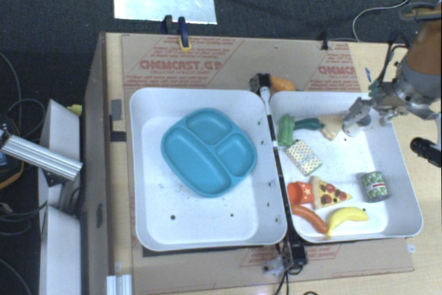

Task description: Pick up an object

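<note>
The arm [421, 72] reaches in from the right, its jaws [353, 122] low over the upper part of the right bin [397, 169]. Whether they are wide or narrow I cannot tell, since the tip is small and blurred, and nothing can be seen held between them.

The right bin holds the loose things. A green toy [297, 126] lies near the upper left corner, with a small tan piece [330, 131] just beside the jaws. Below the green toy lies a patterned block [304, 157]. Lower down, a pizza slice [327, 193] sits next to a red pepper [299, 193], and a hot dog [309, 217] and a banana [347, 217] lie along the front edge. A small green can [373, 186] stands apart toward the right wall.

The left bin [159, 217] carries a blue divided plate [208, 150], roughly centred. An orange thing [282, 85] rests on the surface behind the bins, at the seam between them.
</note>
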### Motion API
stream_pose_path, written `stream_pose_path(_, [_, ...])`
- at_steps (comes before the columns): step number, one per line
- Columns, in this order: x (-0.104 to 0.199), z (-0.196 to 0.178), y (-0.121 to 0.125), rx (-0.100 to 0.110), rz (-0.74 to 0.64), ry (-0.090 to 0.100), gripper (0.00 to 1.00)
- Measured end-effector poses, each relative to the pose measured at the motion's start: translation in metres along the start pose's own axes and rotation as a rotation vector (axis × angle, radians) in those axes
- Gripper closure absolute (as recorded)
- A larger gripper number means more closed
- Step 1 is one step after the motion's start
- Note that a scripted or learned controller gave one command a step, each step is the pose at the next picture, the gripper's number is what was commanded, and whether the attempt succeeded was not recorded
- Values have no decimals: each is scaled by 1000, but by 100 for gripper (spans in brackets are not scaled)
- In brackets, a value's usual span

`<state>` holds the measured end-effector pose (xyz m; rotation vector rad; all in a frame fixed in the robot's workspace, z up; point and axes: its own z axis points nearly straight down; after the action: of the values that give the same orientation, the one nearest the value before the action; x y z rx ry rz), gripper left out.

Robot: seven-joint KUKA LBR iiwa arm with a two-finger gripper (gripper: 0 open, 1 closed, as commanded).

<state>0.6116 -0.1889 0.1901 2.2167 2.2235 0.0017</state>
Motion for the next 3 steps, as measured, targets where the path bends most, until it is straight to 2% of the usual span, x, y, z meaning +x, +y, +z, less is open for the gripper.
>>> stream_pose_path(1, [-18, 106, -45, 1, 2, 0, 0])
stream_pose_path(2, [-17, 104, 58, 0, -1, 2, 0])
stream_pose_path(3, [48, 31, 27, -3, -2, 0, 0])
